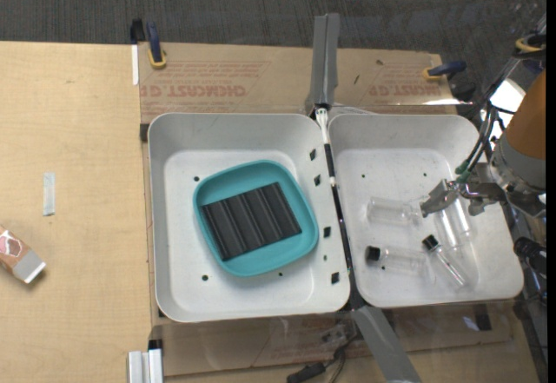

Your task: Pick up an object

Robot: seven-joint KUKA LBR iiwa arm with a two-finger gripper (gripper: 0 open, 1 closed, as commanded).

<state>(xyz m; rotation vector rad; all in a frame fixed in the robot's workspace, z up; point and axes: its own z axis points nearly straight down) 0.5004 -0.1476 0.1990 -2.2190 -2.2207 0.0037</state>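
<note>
Gripper (441,199) sits low over the right bin (395,134), above a cluster of clear plastic items. Finger spacing cannot be determined from this view, nor whether anything is held. Clear plastic cup (458,229) lies just below the gripper; a clear vial with a black cap (391,258) lies near the bin's front; another clear item (389,213) lies to the left. Left bin (174,199) contains a teal tray (254,218) with a dark ribbed insert.
</note>
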